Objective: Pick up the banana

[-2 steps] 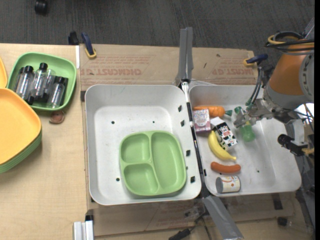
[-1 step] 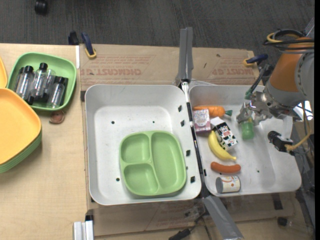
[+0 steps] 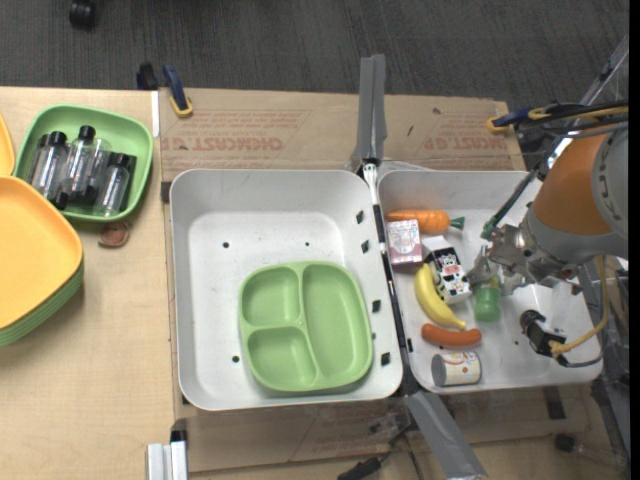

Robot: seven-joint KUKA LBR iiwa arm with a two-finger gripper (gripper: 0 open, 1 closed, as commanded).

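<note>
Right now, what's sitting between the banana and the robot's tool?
In the camera view, a small black-and-white toy lies against the banana, and a green object sits just below the tool.

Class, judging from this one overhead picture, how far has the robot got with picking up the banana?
Done: the gripper is over the right bin. In hand: nothing visibly; the banana lies in that bin, left of the gripper, beside the sausage. Left: grasp and lift.

Green divided tray point(image 3: 305, 326) in left bin point(image 3: 200, 268); carrot point(image 3: 420, 220) right
</note>
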